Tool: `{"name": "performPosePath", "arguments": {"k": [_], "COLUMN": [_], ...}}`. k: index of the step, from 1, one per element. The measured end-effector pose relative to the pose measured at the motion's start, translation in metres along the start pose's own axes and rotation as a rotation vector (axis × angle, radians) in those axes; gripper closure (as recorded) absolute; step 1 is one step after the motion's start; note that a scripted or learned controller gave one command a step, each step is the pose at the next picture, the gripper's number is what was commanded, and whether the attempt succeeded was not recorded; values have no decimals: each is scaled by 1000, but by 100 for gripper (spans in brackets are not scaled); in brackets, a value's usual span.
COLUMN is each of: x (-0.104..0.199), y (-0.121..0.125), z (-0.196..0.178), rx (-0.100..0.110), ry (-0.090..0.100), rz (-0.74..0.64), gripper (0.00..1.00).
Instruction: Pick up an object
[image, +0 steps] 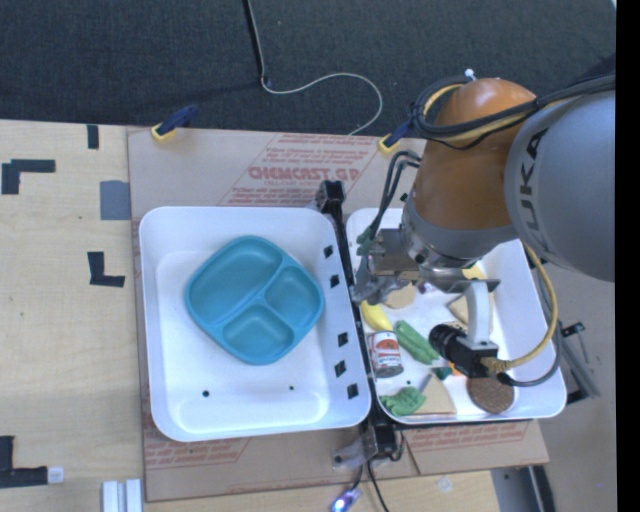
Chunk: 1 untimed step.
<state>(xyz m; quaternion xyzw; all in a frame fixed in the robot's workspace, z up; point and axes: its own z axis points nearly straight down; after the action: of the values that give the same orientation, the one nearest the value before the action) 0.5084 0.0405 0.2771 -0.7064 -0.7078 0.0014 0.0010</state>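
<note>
You've got 2 white bins side by side. The left bin (165, 300) carries just the blue divided plate (255, 298), lying flat near its middle, prob. as the drop spot. The right bin (530, 395) holds the pick clutter: green pieces (415, 340), a yellow piece (374, 316), a small can (386, 354), a brown disc (490, 393). The arm (480, 170) hangs low over that bin's left side w/ the gripper (385, 272) above the yellow piece. Can't tell its state; nothing visibly held.

Grey arm (520, 190) reaches from right, gripper (385, 275) pointing down
</note>
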Motion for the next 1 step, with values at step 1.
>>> {"name": "performPosePath", "arguments": {"k": [1], "x": [0], "y": [0], "z": [-9], "rx": [2], "ry": [0], "rz": [-1], "gripper": [100]}}
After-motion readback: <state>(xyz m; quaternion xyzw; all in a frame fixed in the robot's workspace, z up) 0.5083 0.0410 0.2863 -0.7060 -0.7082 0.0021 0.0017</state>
